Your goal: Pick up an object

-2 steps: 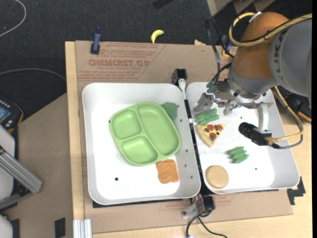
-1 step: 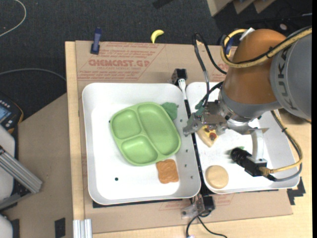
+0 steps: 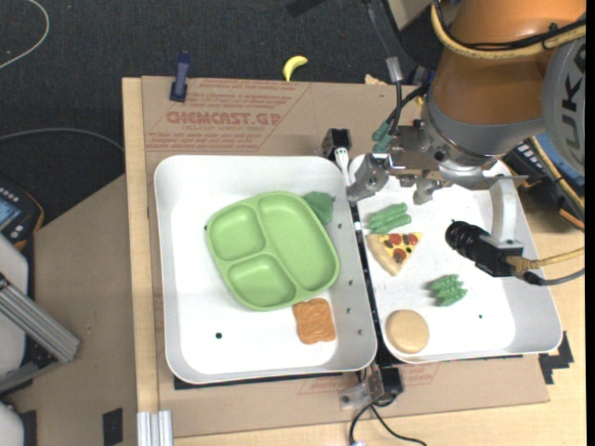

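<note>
My gripper point(image 3: 395, 186) hangs over the far end of the right bin point(image 3: 521, 328), its fingers spread open with nothing between them. Just below it lies a green bean bundle point(image 3: 388, 217). A pizza slice point(image 3: 394, 249) sits in front of that. Nearer the front are a small green leafy piece point(image 3: 448, 290) and a round tan bun point(image 3: 407, 331). In the left bin point(image 3: 177, 249) a green divided plate point(image 3: 271, 249) lies tilted, with an orange waffle point(image 3: 315, 321) at its front edge and a green piece point(image 3: 321, 203) peeking out at its far right corner.
The two bins meet at a ridge point(image 3: 361, 268) close to the gripper's left finger. The arm's orange and grey body point(image 3: 497, 54) covers the far right corner of the right bin. A yellow banana point(image 3: 295, 65) and a blue clip point(image 3: 179, 77) lie beyond the bins.
</note>
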`<state>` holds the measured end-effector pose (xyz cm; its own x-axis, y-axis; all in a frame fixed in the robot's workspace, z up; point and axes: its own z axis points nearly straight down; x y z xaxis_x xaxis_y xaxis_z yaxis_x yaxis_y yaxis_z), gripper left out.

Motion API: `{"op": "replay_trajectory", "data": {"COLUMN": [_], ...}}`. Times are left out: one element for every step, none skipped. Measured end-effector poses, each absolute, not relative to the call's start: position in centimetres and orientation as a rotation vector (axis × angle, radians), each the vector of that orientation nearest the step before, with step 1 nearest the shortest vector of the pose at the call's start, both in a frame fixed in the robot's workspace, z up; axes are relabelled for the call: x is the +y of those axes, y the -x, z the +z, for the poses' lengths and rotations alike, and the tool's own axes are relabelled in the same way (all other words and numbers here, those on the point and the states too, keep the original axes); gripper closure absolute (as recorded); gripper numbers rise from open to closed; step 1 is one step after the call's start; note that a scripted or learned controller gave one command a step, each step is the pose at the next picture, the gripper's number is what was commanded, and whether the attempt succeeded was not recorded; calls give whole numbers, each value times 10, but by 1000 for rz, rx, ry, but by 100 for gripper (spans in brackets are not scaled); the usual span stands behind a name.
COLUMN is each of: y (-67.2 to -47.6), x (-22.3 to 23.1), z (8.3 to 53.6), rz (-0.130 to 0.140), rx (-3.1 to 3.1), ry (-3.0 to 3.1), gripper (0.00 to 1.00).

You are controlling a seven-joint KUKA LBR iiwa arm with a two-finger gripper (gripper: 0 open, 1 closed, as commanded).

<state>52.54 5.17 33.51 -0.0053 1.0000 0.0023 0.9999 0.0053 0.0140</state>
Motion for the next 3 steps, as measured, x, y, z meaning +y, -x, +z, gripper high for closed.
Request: {"op": "replay_trajectory", "data": {"y": [-504,-479,-483], "x": [109,147,144], "z": [331,480,303], "rz": [-1,30,-25], "rx": [2232,2224,2224], "ry": [-2216,-2208,-2230], "gripper": [0,0,0]}}
